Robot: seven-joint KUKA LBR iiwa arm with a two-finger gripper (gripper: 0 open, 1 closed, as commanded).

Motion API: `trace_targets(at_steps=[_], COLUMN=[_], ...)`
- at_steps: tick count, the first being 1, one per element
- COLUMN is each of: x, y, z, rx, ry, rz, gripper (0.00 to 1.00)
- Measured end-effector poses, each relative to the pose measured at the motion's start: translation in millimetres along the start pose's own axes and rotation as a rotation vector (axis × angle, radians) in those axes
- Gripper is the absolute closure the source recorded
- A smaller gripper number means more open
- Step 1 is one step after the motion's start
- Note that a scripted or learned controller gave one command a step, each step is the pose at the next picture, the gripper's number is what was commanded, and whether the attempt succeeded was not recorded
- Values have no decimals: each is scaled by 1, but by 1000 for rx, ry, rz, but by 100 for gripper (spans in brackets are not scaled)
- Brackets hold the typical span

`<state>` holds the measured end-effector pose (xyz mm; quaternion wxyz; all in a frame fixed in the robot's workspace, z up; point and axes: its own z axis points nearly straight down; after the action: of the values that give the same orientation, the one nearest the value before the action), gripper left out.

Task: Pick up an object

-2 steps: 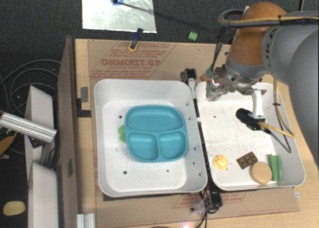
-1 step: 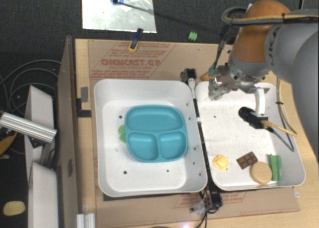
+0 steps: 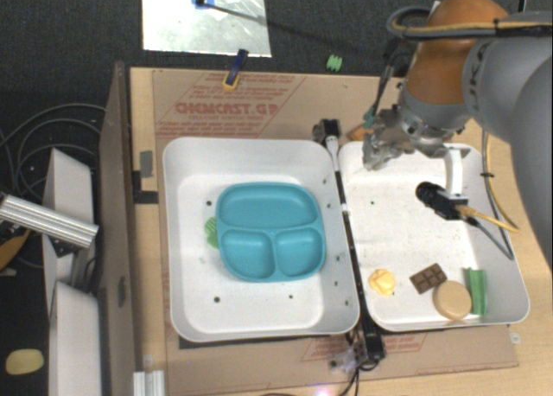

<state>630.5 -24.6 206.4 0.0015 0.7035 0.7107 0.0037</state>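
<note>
As arm (image 3: 505, 74) bends in from right, gripper (image 3: 378, 154) sits at far-left corner of R bin (image 3: 397, 230); grip state can't tell.

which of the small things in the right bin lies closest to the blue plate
The yellow lump: it is leftmost of the group; the brown block, tan disc and green strip lie farther right.
</note>
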Motion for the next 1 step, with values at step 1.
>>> trace_targets(at_steps=[1], x=[62], y=[15], z=[0], rx=[4], ry=[-1], rz=[1], gripper=[100])
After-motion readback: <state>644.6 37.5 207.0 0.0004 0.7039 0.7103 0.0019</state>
